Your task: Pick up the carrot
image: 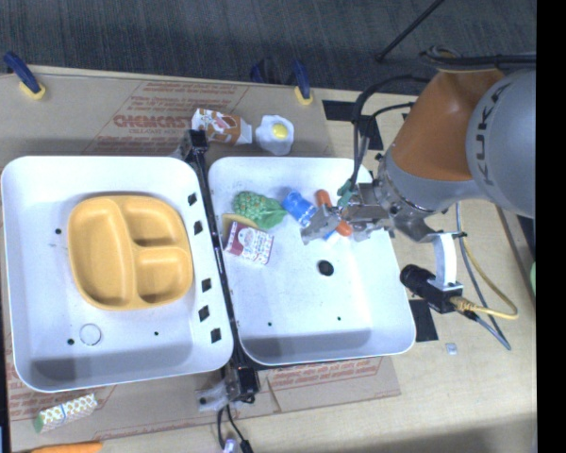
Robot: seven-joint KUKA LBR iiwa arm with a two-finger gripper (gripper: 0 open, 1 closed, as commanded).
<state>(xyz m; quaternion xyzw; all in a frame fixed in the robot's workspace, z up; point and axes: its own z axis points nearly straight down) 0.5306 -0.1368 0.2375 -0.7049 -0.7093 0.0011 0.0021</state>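
Note:
The carrot (323, 197) shows as a small orange piece near the back of the right bin (292, 333), partly hidden by the wrist. My gripper (332, 225) hangs low over the bin just in front of and to the right of it, very close. Whether it touches the carrot cannot be made out. The grey arm with its orange band (448, 125) reaches in from the right over the bin's right rim.
Left of the carrot lie a blue item (297, 204), a green leafy item (258, 206) and a red-and-white packet (250, 243). The left bin (28, 281) holds a yellow divided tray (130, 250). A small bottle (217, 125) and a yellow-white object (275, 133) sit behind the bins.

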